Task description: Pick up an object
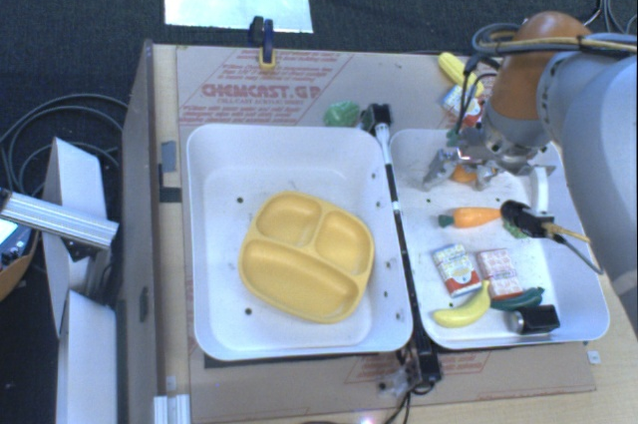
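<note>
My gripper (pixel 461 173) hangs over the far end of the right bin (pixel 588 307), its two grey fingers (pixel 436 172) spread open. A small orange thing (pixel 464 177) lies between and under them; I cannot tell if they touch it. Just in front lies an orange carrot (pixel 473 217). Nearer the bin's front are two small red-and-white cartons (pixel 454 268) (pixel 499 271), a yellow banana (pixel 465 310), a green piece (pixel 520 297) and a black cylinder (pixel 535 319).
The left bin (pixel 214 212) holds a yellow divided plate (pixel 306 254). A black-handled tool (pixel 380 120) lies at the ridge between the bins. Behind the bins sit a green thing (pixel 342 114), a yellow thing (pixel 453 68) and a small packet (pixel 460 101).
</note>
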